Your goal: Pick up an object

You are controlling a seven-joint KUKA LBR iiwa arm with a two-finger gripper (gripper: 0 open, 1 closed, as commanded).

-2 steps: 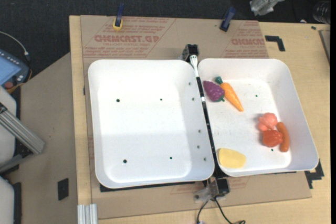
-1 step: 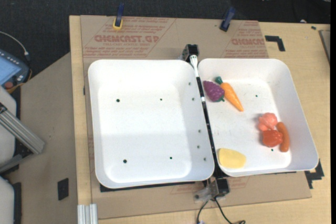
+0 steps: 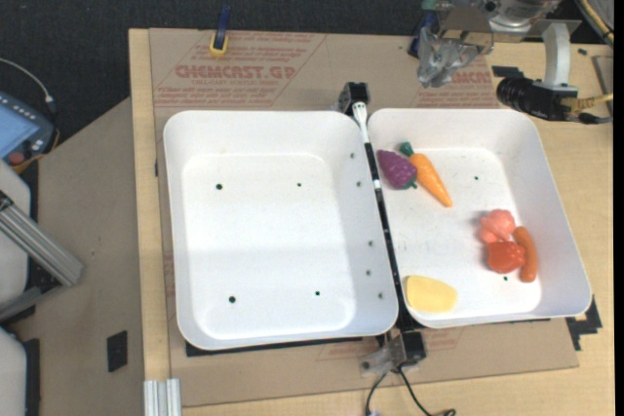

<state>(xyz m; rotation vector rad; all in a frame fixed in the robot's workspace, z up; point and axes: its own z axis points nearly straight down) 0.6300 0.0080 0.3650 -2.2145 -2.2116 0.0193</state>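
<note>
Overhead, we see the gripper (image 3: 447,63) hovering at one o'clock beyond the right bin (image 3: 556,200); whether it's parted or clenched, we cannot tell.

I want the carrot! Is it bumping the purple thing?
Touching. The camera view shows the carrot with its leafy end pressed against the purple toy, no gap between.

left bin (image 3: 195,209) lies open; toys (image 3: 507,244) dot right bin (image 3: 551,170).

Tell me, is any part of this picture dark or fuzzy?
In the camera view, the left bin has a shadow across its upper half and brighter light below; the gripper looks a bit blurry; the carrot looks sharp.
</note>
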